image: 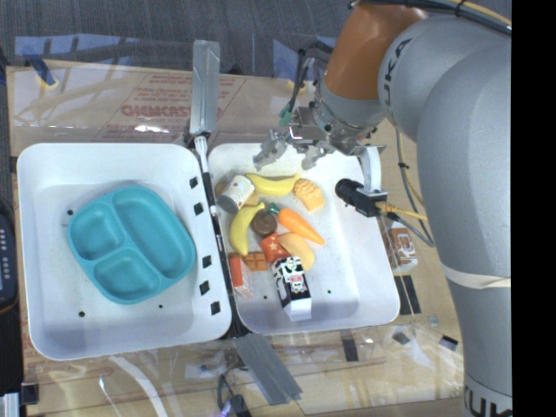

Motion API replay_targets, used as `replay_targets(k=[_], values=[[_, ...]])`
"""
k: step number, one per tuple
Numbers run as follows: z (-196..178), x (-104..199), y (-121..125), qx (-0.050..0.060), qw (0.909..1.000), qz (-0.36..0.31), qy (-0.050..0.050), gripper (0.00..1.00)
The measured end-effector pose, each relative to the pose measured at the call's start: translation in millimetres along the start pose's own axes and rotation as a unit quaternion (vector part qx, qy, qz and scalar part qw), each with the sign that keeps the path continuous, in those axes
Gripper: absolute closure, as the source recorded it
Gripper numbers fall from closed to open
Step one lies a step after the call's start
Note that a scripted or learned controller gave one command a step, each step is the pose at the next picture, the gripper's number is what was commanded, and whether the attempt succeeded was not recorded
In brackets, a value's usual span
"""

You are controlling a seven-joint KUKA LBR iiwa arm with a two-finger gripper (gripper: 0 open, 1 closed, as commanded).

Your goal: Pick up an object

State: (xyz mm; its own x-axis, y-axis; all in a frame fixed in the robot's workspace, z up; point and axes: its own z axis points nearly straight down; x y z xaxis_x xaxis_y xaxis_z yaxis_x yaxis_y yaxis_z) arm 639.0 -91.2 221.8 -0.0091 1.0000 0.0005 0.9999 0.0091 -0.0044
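Camera view: metal two-finger gripper (289,152) above far edge of right shallow white bin (365,276), fingers spread apart, nothing between them. Grey arm with orange band (369,50) reaching in from right, wrist bent down over bin. Just below gripper: curved yellow plastic banana (271,183), orange toy carrot (301,225), black-and-white cow-print carton (294,281). In left white bin (43,259): teal three-compartment plate (130,243).

2 white bins (35,233), 1 blue plate (130,243), 2 bananas (271,183), 1 carrot (300,225), 1 milk carton (293,282)
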Motion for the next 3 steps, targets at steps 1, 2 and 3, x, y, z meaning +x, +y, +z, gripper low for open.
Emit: replay_targets(k=[1,2,3], values=[[126.6,-70.6,-24.5,0.004,0.9991,-0.041,0.0,0.0],[111.5,-69.3,-20.8,0.0,0.999,-0.044,-0.001,1.0],[111.8,-69.1,-20.9,0.0,0.999,-0.045,-0.001,0.0]])
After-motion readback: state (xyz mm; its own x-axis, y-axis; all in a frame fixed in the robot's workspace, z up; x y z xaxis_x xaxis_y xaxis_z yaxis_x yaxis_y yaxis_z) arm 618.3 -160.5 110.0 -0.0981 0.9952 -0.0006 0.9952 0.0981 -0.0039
